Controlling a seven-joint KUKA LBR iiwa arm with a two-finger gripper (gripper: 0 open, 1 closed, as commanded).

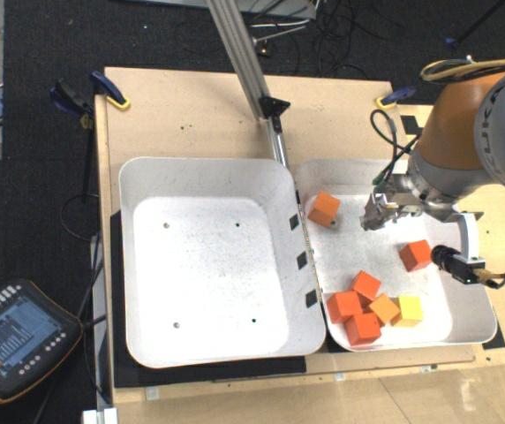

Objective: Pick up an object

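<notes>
Gripper [374, 219] hangs in the right bin's upper middle, its grip state not readable; nearest target, a lone orange cube [324, 209], lies just to its left.

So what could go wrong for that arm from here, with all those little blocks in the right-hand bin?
The gripper sits above bare bin floor between the lone orange block and the red block, so it might close on nothing. The cluster of blocks near the front is tightly packed; a grab there could shove neighbours aside or catch two. The orange block lies close to the bin wall, leaving little room for fingers.
</notes>
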